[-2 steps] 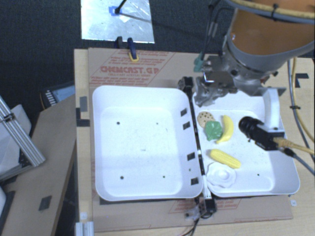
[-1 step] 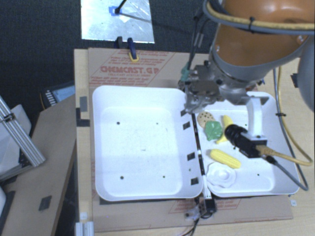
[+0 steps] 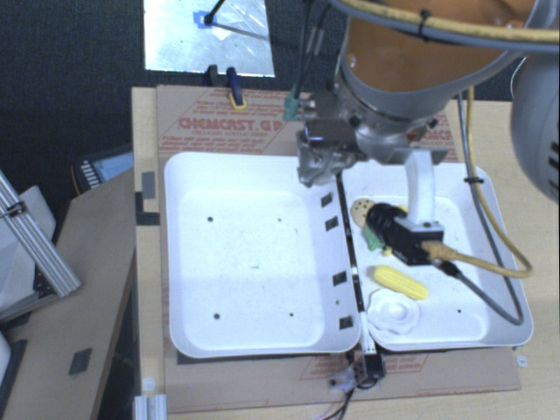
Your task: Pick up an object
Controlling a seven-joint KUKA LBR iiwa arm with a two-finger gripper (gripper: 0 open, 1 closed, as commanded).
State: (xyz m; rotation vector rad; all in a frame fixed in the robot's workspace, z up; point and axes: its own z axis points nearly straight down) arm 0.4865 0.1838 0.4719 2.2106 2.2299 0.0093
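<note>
A yellow piece shaped like a corn cob (image 3: pixel 401 282) is lying in the near half of the right bin (image 3: pixel 459 309) and is looking like the easiest thing to take. A white rounded piece (image 3: pixel 391 314) is sitting just nearer, almost touching it. Farther back in the same bin, a tan speckled disc (image 3: pixel 361 208) and a small green thing (image 3: pixel 374 240) are lying close to the wall dividing this bin from the left bin (image 3: pixel 254 261). The gripper (image 3: pixel 317 171) is hanging over the far end of that divider, well apart from all four things and holding nothing that can be seen. Whether its jaws are apart or together cannot be told from this angle. To approach well, the arm is probably needing to travel nearward and rightward, centre over the yellow piece, turn so the jaws are straddling its narrow width, and descend clear of the white piece and the bin wall.
</note>
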